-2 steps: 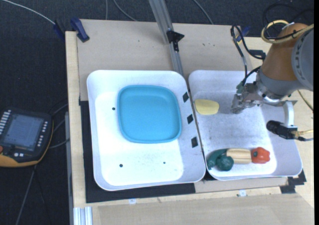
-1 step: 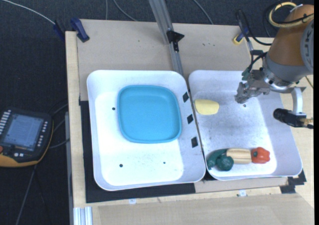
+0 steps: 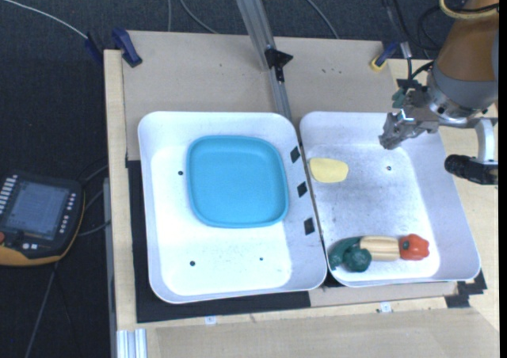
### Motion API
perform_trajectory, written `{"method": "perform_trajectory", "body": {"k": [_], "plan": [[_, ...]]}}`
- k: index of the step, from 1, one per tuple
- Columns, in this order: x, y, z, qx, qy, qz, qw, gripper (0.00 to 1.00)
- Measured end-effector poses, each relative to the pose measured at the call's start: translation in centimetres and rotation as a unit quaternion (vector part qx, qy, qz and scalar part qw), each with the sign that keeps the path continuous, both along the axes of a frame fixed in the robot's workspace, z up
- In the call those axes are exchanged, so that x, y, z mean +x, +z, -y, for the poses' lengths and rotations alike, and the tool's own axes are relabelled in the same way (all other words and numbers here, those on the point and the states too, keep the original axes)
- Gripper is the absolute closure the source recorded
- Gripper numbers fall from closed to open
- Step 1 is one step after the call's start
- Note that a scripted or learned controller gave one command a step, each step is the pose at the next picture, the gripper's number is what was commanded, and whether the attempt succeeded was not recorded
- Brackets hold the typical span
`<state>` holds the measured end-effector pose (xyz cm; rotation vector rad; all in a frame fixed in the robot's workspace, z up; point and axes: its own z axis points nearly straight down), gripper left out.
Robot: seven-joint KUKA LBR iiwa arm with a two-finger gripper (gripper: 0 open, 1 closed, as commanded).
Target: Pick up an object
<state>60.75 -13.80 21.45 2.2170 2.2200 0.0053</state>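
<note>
My gripper [image 3: 391, 139] hangs over the far right part of the right bin [image 3: 444, 190], with nothing seen between its fingers. A pale yellow lump [image 3: 328, 169] lies near that bin's left wall, well left of the gripper. Along the bin's near edge sit a dark green object [image 3: 350, 256], a tan cylinder [image 3: 379, 248] and a red object [image 3: 413, 247] in a row. They are far below the gripper in the view.
The left bin [image 3: 162, 214] holds a shallow blue plate [image 3: 237, 181]. A metal pole [image 3: 257, 24] slants up from between the bins. Blue clamps [image 3: 125, 46] grip the bench's far corners. A teach pendant [image 3: 36, 218] lies on the floor at left.
</note>
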Motion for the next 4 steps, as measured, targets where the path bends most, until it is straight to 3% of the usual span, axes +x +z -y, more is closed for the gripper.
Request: {"method": "perform_trajectory", "body": {"k": [1, 4], "plan": [[0.1, 3.5, 0.0, 0.0000, 0.000, -0.001, 1.0000, 1.00], [-5.9, 4.1, -13.8, 0.0008, 0.001, -0.003, 1.0000, 1.00]]}}
